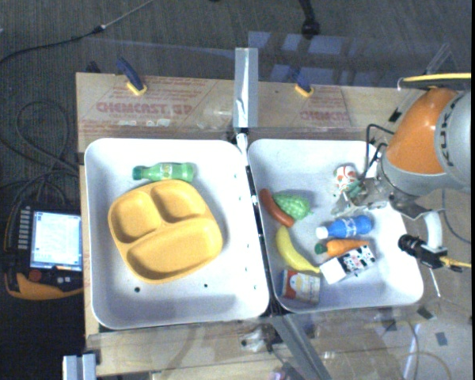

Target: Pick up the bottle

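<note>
The gripper (pixel 362 196) is seen just at 12 o'clock of the blue bottle (pixel 347 228). Its state cannot be told.

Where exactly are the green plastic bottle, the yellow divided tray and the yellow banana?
Green plastic bottle (pixel 165 171), camera view, point on the middle of its body, lying in the left bin.
Yellow divided tray (pixel 165 229), camera view, point on the ridge between its compartments.
Yellow banana (pixel 291 253), camera view, point on its curved middle, right bin.
</note>
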`<action>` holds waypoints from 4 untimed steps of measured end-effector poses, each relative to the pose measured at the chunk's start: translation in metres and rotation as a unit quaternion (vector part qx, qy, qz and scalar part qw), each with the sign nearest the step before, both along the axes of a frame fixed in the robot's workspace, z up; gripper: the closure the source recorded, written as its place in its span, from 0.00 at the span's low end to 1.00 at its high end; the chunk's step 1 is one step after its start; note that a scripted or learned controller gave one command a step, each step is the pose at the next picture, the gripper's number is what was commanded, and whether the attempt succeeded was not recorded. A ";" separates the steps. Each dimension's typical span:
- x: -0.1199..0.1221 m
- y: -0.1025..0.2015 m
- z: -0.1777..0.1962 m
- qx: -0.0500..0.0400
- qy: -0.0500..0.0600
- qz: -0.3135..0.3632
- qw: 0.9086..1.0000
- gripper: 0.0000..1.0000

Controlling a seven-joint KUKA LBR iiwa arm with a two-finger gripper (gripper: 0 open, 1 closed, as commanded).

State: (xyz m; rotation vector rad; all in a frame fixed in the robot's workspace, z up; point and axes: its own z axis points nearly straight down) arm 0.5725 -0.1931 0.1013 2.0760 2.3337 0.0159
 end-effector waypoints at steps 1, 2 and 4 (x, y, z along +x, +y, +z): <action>0.000 0.000 0.000 0.000 0.000 0.000 1.000 0.00; -0.038 0.011 -0.010 -0.001 0.002 -0.023 1.000 0.00; -0.037 0.011 0.000 0.000 0.000 -0.023 1.000 0.00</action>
